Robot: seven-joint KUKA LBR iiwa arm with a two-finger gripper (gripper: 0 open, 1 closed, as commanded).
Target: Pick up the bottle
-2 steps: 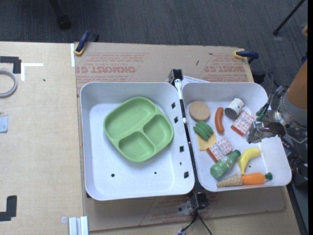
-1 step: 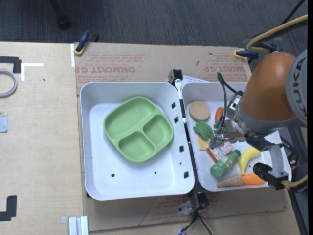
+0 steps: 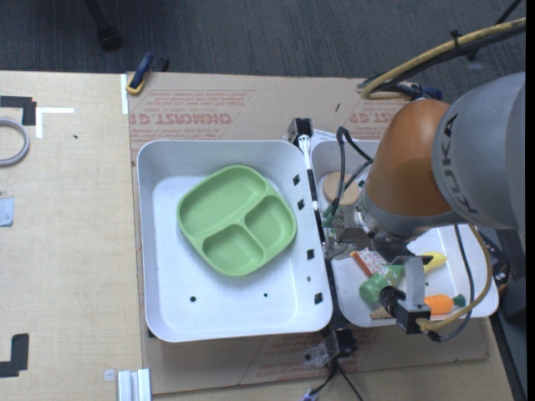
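Observation:
The bottle (image 3: 370,279) lies in the right bin (image 3: 476,307), with its green cap toward the front and a red and white label on its body. Its far end runs under the arm's wrist. My gripper (image 3: 344,241) is low over the right bin's left side, just beyond the bottle's far end, and the grey and orange wrist above hides most of it. I see nothing lifted clear of the bin.
A green divided plate (image 3: 237,219) lies in the left bin (image 3: 159,307). In the right bin are a tan round thing (image 3: 334,187) at the back, a yellow item (image 3: 432,262) and an orange item (image 3: 440,304) near the front. The bins' shared wall (image 3: 316,224) is close to the gripper.

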